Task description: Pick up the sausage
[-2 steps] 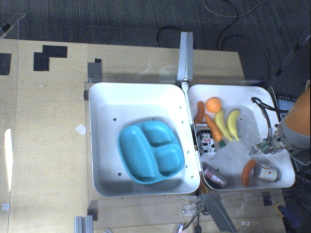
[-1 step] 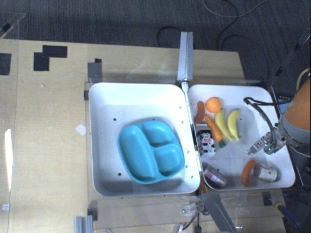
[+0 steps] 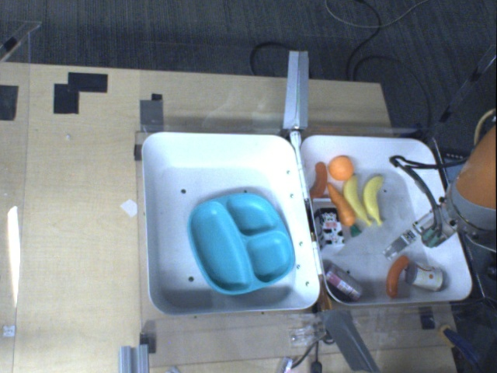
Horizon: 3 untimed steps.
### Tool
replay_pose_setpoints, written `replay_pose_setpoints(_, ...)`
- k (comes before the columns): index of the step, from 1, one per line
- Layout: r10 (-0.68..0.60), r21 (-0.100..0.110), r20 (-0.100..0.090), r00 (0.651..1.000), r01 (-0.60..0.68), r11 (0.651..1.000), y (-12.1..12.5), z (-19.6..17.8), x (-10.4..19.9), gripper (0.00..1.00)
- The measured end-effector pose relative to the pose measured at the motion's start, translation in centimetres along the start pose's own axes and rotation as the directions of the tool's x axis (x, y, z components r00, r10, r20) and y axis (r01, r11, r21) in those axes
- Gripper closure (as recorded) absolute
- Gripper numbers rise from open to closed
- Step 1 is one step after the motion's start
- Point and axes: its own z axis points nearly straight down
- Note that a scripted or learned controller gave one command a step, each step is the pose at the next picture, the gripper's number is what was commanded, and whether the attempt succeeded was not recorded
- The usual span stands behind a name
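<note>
While the arm reaches in from the right edge of the frame, these notes apply.

Sausage [image 3: 397, 276]: a short reddish-orange link lying near the lower right of the right bin [image 3: 435, 148], tilted close to upright in the frame, just left of a small grey-and-white object [image 3: 425, 277].

Second candidate: another reddish link [image 3: 319, 179] lies at the upper left of the same bin, by the divider; which one the task means I cannot tell, though the lower one is nearer the pincer.

Handling, as a judgement: probably a light toy piece, fairly stiff, with a smooth rounded skin that may roll or squirt out of a pinch.

Where to take hold: across the middle of its length, jaws set square to the long axis, clear of the grey-and-white object.

Pincer [image 3: 402, 242]: just above the sausage in the frame, holding nothing that can be seen; whether it stands open or closed I cannot tell.

Right bin contents: an orange [image 3: 340, 167], two bananas [image 3: 365, 198], a carrot [image 3: 342, 204], a small printed packet [image 3: 329, 227], a dark cylinder [image 3: 342, 282].

Left bin [image 3: 167, 208]: holds a blue divided plate [image 3: 241, 242] with nothing visible in its compartments.

Bench [image 3: 70, 208]: pale wood, carrying both bins side by side.
</note>
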Motion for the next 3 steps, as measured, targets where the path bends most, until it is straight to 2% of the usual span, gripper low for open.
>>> replay_pose_setpoints(1,0.176,0.003,-0.002,0.984,-0.176,0.984,-1.7,4.7,-2.5,0.00)
replay_pose_setpoints(2,0.173,-0.003,0.001,0.985,-0.173,0.985,-1.5,3.6,-2.6,1.00)
replay_pose_setpoints(3,0.173,-0.003,0.001,0.985,-0.173,0.985,-1.5,3.6,-2.6,0.00)
